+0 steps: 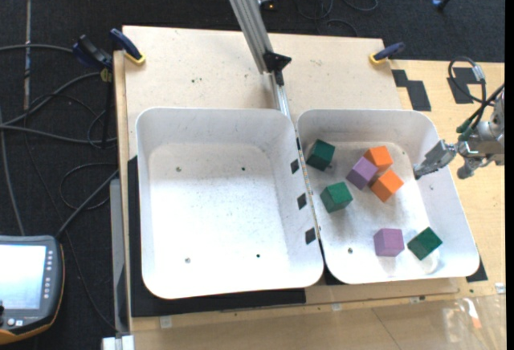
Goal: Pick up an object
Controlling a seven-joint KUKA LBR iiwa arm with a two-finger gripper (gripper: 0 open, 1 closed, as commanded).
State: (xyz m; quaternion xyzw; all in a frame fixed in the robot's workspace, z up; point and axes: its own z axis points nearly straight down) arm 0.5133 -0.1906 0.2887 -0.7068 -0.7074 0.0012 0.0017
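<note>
The right bin [450, 212] holds several small cubes. Green cubes lie at the upper left [320, 154], the middle left [336, 196] and the lower right [424, 243]. Two orange cubes [379, 156] [387, 184] sit near the centre, with a purple cube [362, 172] touching them on the left. Another purple cube [389, 242] lies near the front. My gripper [451, 163] hangs over the bin's right rim, open, with nothing between its fingers. Its left finger [432, 159] points toward the orange cubes, a short gap away.
The left bin [152, 180] stands beside the right one, sharing a middle wall. A slanted metal rail [245, 7] runs down from the top to the bins' junction. Clamps [128, 47] [387, 53] grip the board's back corners. A pendant [24, 284] lies at lower left.
</note>
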